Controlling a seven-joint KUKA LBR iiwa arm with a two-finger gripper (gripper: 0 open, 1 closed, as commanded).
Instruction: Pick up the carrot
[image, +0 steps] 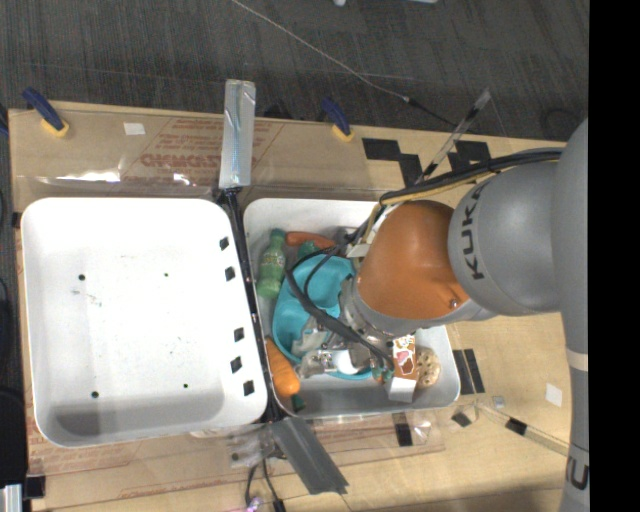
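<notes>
The carrot (284, 374) is an orange tapered piece lying along the left wall of the right bin (440, 398), near its front corner. My gripper (322, 356) hangs low inside that bin, just to the right of the carrot and close to it. The orange band and grey wrist above it hide much of the bin's middle. I see nothing held in the gripper.
A teal cloth-like object (298, 305) lies behind the gripper, a green bottle (272, 262) stands along the left wall, and an orange-red item (310, 240) sits at the back. A small printed box (404, 358) and a round speckled piece (428, 368) lie at the front right. The left bin (60, 230) adjoins.
</notes>
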